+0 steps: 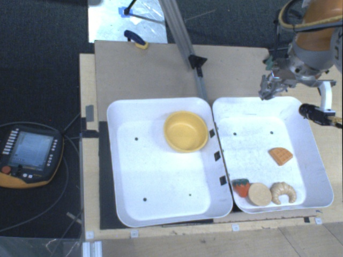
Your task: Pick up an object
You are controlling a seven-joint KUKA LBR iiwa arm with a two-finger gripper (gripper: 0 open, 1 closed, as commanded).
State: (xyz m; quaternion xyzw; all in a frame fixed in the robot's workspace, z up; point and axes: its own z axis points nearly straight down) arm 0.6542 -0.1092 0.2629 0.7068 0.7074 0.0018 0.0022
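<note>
- Camera view: two shallow white bins sit side by side on the desk (pixel 144 68); the left bin (pixel 128 197) fills the middle of the frame and the right bin (pixel 313 170) the right part.
- The grey arm with its orange band (pixel 321 7) comes in at the upper right corner.
- The hand (pixel 268 91) hangs at the upper right, over the far rim of the right bin near its upper left corner. Nothing sits between its tips; whether it is open or closed I cannot tell.
- In the left bin, a yellow bowl (pixel 185 131) stands upright near the upper right corner.
- In the right bin, an orange waffle-like piece (pixel 280 156) lies alone at mid-right.
- Along that bin's lower edge lie three things close together: a small red and green piece (pixel 240 187) at the left, a round tan disc (pixel 260 194) touching it, and a croissant (pixel 283 192) just beside the disc.
- All of these lie well apart from the hand.
- At the left edge of the frame, off the desk, a control pendant (pixel 28 154) with a screen lies on the dark floor.
</note>
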